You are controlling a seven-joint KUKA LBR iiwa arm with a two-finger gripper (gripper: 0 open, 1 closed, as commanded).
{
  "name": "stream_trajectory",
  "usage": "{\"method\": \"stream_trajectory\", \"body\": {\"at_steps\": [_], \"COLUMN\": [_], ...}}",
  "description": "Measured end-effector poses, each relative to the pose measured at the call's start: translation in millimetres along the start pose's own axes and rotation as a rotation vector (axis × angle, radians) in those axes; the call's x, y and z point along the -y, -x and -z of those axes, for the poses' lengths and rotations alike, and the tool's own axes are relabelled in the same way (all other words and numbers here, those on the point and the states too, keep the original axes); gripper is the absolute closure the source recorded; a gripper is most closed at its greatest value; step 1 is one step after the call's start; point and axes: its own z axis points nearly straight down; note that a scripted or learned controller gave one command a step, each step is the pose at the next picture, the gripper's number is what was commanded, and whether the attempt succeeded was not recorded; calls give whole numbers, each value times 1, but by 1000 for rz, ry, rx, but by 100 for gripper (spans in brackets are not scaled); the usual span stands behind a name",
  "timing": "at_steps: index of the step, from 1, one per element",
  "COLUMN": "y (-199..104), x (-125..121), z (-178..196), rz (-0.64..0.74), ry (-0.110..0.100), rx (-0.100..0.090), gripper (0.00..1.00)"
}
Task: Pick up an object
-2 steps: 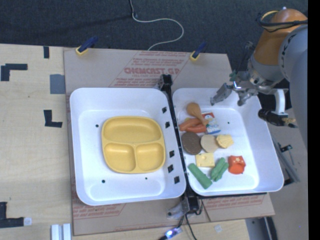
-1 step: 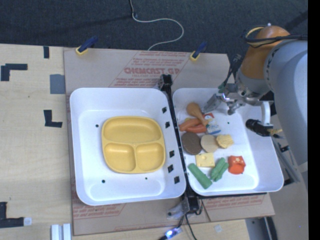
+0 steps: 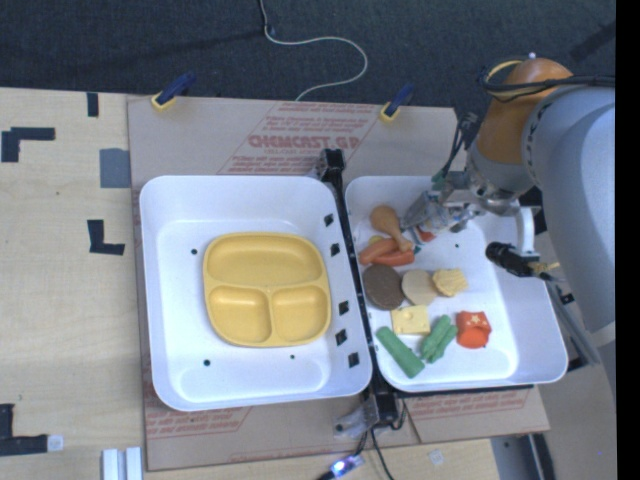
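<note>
Drumstick (image 3: 385,220) beside gripper (image 3: 418,223) in the right bin (image 3: 530,353)
We cannot tell how the gripper is set; its tip blurs into the carrot (image 3: 385,255) and drumstick

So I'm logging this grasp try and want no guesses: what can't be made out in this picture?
- Hand: small and blurred in the camera view over the right bin; its grip can't be judged.
- Drumstick: far end hidden under the hand.
- Arm: cut off by the right edge.
- Cable: leaves the top edge.
</note>
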Motion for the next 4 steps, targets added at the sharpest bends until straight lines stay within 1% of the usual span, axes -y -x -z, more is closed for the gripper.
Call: {"method": "stream_trajectory", "body": {"at_steps": [1, 3, 4], "y": [-1, 6, 5], "x": [0, 7, 6], "z": [10, 100, 143], "rz": [2, -2, -1], "ry": [-1, 3, 5], "rx": [1, -1, -1], "gripper": [100, 100, 100]}}
